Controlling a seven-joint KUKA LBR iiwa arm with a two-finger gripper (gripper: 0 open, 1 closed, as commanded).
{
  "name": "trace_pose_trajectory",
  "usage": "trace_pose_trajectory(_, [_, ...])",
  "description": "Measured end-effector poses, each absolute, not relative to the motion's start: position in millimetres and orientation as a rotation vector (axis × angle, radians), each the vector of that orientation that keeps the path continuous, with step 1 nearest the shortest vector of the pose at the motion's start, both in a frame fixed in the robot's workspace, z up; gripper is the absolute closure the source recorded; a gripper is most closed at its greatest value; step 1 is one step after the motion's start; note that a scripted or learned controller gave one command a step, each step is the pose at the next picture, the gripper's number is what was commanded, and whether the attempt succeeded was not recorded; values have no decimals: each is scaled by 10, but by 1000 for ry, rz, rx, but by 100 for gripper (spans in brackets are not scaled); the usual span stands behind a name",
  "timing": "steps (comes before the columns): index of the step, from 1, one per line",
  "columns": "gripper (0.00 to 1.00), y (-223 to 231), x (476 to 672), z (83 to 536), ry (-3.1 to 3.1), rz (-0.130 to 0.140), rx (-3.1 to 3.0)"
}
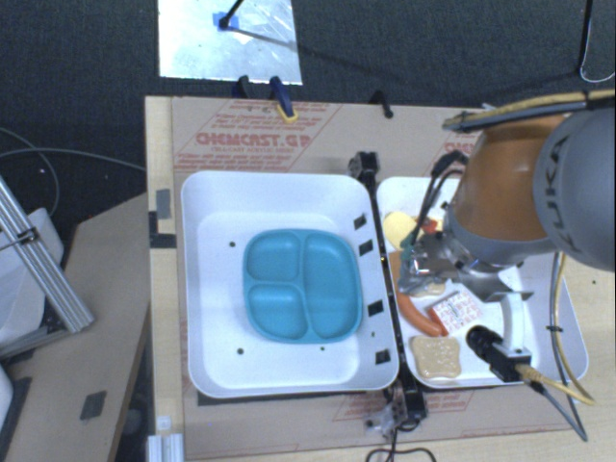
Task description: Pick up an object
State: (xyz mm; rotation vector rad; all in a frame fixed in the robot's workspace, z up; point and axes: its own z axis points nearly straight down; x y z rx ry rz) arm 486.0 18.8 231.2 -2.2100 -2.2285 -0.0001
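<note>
"CHEMCAST GP" stands in red capitals on the brown paper-faced sheet [252, 140], just beyond the far rim of the left shallow white plastic bin [214, 292]. To that bin's right, the rounded grey robot arm [580, 195] bears the dark letters "UK", partly cut off.

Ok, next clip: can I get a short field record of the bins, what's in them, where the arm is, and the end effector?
left bin: holds a blue divided plate, lying flat near the middle
right bin: toast slice, orange sausage, red-and-white patterned packet, yellow item partly hidden by the arm
arm: reaches in over the right bin
end effector: low over the right bin's left part, between the yellow item and the sausage
held object: cannot tell
</note>
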Motion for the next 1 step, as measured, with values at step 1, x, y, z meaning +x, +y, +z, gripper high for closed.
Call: trace_pose_trajectory(1, [100,241,4866,2285,-2227,-1,-2215])
